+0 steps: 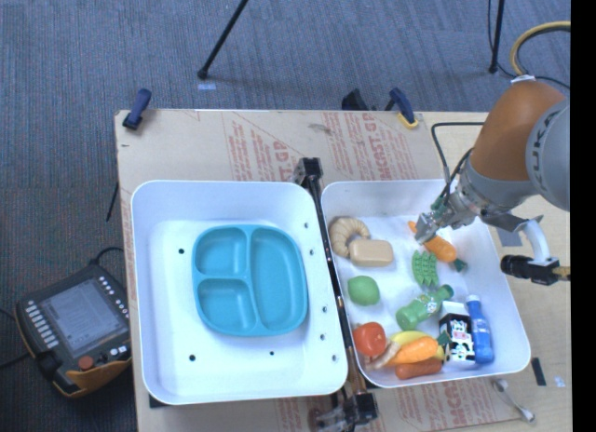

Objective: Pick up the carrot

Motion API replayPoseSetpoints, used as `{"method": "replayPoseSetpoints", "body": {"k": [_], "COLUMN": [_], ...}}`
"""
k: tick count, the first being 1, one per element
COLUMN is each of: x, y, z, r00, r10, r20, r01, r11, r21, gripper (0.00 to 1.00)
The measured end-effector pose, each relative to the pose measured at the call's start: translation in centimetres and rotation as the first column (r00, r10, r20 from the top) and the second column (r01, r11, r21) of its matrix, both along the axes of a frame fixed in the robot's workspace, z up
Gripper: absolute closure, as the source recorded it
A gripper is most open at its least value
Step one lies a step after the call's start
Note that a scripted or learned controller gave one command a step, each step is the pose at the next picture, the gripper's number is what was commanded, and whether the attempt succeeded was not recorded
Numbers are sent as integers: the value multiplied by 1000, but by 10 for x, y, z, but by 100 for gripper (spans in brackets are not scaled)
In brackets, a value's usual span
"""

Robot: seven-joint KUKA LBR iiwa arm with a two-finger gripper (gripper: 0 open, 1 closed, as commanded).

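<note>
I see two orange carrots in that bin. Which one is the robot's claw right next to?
The upper carrot, by the bin's right side, just below the gripper. The other carrot lies at the bin's near edge among the banana and tomato.

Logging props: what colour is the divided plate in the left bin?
Light blue plate, seen in the camera view.

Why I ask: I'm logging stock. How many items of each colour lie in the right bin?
Tan: 2 (croissant, bread block)
Green: 3 (lime, ridged vegetable, green bottle)
Orange: 2 (upper carrot, lower carrot)
Red: 2 (tomato, red piece)
Yellow: 1 (banana)
Blue: 1 (blue bottle)
Black-and-white: 1 (carton)
Total: 12
</note>
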State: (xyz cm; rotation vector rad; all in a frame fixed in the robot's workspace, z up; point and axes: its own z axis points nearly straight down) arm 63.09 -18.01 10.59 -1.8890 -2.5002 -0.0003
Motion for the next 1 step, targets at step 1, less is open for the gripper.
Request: {"method": "replayPoseSetpoints", "body": {"k": [1], "x": [-45], "y": [-11], "z": [-19], "r00": [1000], "r10": [23], "r20": [2], "r01": [-23], "r11": [1000], "r21": [-3], "gripper": [100]}}
